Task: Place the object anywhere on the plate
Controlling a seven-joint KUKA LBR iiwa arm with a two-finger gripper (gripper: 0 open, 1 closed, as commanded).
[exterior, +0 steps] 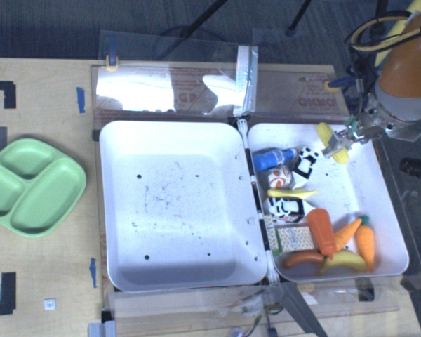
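Grey arm [400,93] at right, hand [344,140] low, angled left

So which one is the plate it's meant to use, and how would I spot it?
Start from the two white bins in the middle of the bench, then look left, onto the bare wooden top. The plate lies there alone: pale green, rounded, split into three compartments. Nothing else in view is green, and it lies outside the bins.

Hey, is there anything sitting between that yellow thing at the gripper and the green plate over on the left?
Nothing tall stands there. Between the yellow object by the gripper and the green plate lie the right bin's toys, the bins' shared rim and the left bin, all low.
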